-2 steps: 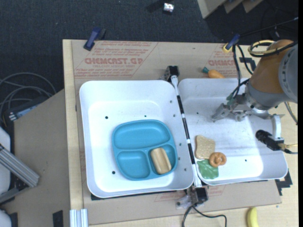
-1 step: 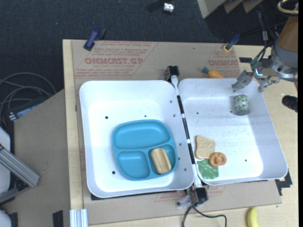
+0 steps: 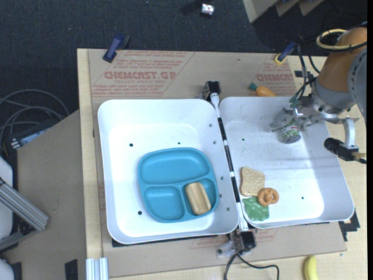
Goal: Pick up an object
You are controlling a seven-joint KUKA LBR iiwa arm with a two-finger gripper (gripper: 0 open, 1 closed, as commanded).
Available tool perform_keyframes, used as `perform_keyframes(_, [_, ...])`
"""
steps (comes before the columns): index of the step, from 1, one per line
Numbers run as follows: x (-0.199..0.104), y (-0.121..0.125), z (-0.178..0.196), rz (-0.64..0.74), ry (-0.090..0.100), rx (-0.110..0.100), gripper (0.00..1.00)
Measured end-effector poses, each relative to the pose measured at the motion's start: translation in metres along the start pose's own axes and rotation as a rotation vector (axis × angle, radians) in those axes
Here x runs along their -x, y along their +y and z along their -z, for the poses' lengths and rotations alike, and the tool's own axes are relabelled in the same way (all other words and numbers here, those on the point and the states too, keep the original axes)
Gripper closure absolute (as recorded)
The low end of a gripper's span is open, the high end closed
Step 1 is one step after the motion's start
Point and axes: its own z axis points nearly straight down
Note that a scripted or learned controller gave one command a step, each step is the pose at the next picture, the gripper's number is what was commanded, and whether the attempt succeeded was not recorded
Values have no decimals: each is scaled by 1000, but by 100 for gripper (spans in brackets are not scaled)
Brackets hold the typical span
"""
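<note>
I am looking down on the desk [image 3: 175,69] and watching the gripper [image 3: 289,127] as it is hanging over the far part of the right bin [image 3: 326,197], toward that bin's twelve o'clock edge. How its jaws are standing I cannot tell; the metal parts are blurring together with a small greenish-grey round thing just beneath them, and I cannot say whether that is an object or part of the tool.

The things I am treating as candidates are lying well apart from the gripper, down at its seven o'clock, in the near-left corner of the right bin. There a slice of bread [image 3: 252,181] is lying flat, its long axis running roughly twelve to six. Touching its lower right edge is a small brown pretzel-like ring [image 3: 268,197], and just below both a green leaf-like piece [image 3: 255,210] is resting against the bin's wall.

In the left bin [image 3: 116,174] a blue divided plate [image 3: 169,174] is carrying a tan bread roll [image 3: 198,198] in its lower right compartment, long axis near twelve to six, farther off at the gripper's eight o'clock.

I am judging that the coming move is turning on travelling toward seven o'clock before descending, since nothing certain is lying directly under the tool.
</note>
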Motion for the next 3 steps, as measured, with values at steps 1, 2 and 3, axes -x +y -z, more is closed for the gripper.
perform_keyframes(1, [-67, 1, 1, 1, 2, 1, 0])
perform_keyframes(2, [-66, 1, 11, 1, -1, 3, 100])
perform_keyframes(3, [-120, -58, 102, 1, 0, 3, 100])
